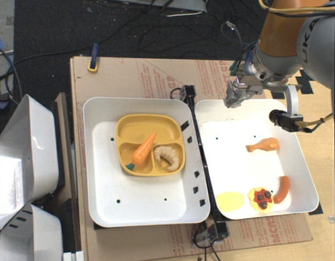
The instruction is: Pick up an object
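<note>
- Although the arm [297, 31] has its wrist over the far edge of the right bin [232, 140], nothing suggests that a pick has begun; I judge the task to be at its start.
- The left bin [102, 189] holds a yellow divided plate [129, 126] with a toy carrot [144, 148] and a pale shrimp-like piece [168, 157] lying in its compartments.
- The right bin carries the nearer candidates: a drumstick [263, 144] near the middle, and along the near edge a flat yellow disc [230, 201], a small red-topped piece [260, 197] and a sausage [282, 189].
- The gripper [233, 99] hangs at the bin's far left corner, well apart from every one of these (the drumstick is closest); whether its claw is spread or closed I cannot tell, and nothing shows in its hold.
- Left to do: choose an object, descend, grasp and lift.
</note>
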`<state>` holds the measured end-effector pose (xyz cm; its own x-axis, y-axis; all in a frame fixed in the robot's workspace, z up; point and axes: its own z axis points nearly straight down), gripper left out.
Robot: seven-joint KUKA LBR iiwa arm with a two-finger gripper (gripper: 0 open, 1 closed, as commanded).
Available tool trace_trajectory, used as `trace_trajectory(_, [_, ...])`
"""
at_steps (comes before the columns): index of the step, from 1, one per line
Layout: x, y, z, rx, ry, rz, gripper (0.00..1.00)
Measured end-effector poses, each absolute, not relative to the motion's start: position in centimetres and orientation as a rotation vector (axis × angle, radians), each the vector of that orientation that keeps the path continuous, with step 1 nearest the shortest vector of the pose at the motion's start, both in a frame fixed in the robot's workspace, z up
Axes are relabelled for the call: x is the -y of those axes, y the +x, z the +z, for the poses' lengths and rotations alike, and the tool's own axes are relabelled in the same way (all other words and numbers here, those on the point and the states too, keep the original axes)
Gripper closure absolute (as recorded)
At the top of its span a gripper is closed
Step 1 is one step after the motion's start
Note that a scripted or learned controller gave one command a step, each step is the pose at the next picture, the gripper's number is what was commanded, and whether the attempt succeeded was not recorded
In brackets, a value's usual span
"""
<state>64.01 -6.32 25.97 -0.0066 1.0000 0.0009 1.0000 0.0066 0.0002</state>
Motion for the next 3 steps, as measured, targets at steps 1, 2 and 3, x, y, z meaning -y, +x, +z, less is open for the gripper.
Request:
trace_trajectory(1, [1.8,61.4,25.3,2.228,-2.212,0.001,1.0])
trace_trajectory(2, [-2.8,59.1,25.4,2.228,-2.211,0.001,1.0])
trace_trajectory(3, [-7.5,56.9,24.2,2.226,-2.213,0.004,1.0])
